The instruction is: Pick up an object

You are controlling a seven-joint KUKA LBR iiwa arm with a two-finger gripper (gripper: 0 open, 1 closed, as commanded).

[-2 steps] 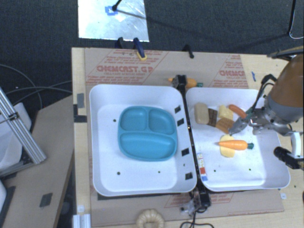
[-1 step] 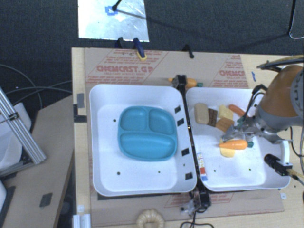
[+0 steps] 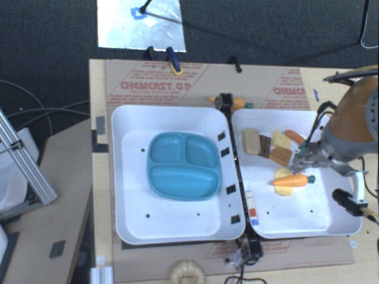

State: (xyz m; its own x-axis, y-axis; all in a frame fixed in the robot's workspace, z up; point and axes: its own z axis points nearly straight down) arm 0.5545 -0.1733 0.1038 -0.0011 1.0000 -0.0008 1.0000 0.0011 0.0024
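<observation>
The right bin [image 3: 296, 218] holds several toy foods: an orange carrot [image 3: 291, 181] lying across a pale yellow piece [image 3: 283, 174], a tan and brown sandwich piece [image 3: 256, 142], a brown block [image 3: 280, 155], a yellow wedge [image 3: 282, 140] and an orange-red piece [image 3: 295, 136]. My gripper [image 3: 303, 160] comes in from the right and sits low in this bin, just above and right of the carrot, next to the brown block. Nothing is seen held in it.
The left bin [image 3: 133, 218] holds a blue divided plate [image 3: 182, 164]. A black divider [image 3: 234, 170] runs between the bins. A small yellow-orange item [image 3: 237, 103] lies behind the bins. The arm's body [image 3: 355, 129] covers the right bin's far right corner.
</observation>
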